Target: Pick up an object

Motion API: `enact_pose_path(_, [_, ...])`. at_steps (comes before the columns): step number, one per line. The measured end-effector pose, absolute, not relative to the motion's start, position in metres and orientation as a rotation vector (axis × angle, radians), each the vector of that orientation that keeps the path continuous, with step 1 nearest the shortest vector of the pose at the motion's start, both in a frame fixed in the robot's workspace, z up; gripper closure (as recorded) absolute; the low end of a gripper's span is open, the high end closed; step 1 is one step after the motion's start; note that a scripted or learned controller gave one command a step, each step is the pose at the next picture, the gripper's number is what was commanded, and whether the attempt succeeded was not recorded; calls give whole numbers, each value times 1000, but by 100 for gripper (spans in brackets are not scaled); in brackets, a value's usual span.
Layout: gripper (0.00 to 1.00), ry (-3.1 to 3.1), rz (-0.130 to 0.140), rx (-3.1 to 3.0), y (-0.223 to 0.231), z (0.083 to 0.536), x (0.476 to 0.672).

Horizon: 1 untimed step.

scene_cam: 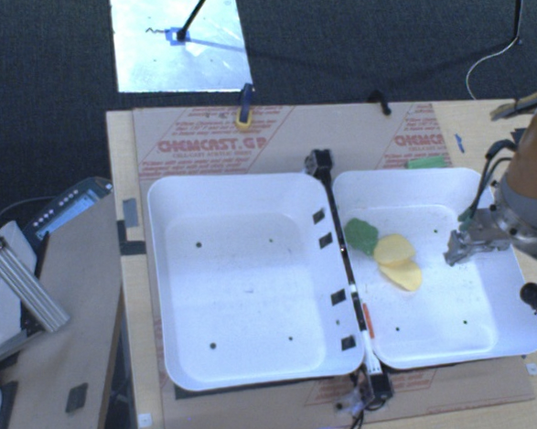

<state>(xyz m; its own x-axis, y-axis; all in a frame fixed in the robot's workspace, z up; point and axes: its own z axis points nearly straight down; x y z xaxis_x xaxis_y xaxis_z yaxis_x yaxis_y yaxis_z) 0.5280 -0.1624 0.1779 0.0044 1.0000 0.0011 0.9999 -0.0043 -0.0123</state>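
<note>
1. I am watching the arm (532, 177) reaching in from the right, with its gripper (461, 246) hanging over the right bin (443, 348), near that bin's right side.

2. I am reading the task as barely begun: nothing is lifted. Three pieces are lying on the right bin's floor, toward its left half.

3. The green piece (362, 235) is sitting closest to the divider between the bins. A yellow disc (395, 247) is touching it or just beside it, and a yellow wedge (404, 276) is lying just below the disc, edges meeting or overlapping.

4. The gripper is standing apart from all three, to their right, with bare white floor between. I am seeing nothing between its fingers.

5. The left bin (251, 357) is holding nothing I can pick out beyond small dark dots on its floor.

6. Still to do, by my judgement: travel left over a piece, descend, close, lift.

7. Hard to make out: the gripper is a small grey blur, so I cannot tell whether it is spread or pressed together. Its height above the floor is also unclear from this slant.

8. The arm is cut off at the right edge.
</note>
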Motion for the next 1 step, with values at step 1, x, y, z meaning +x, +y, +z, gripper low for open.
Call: enact_pose_path(1, [100, -2243, -16, -2214, -78, 303, 557])
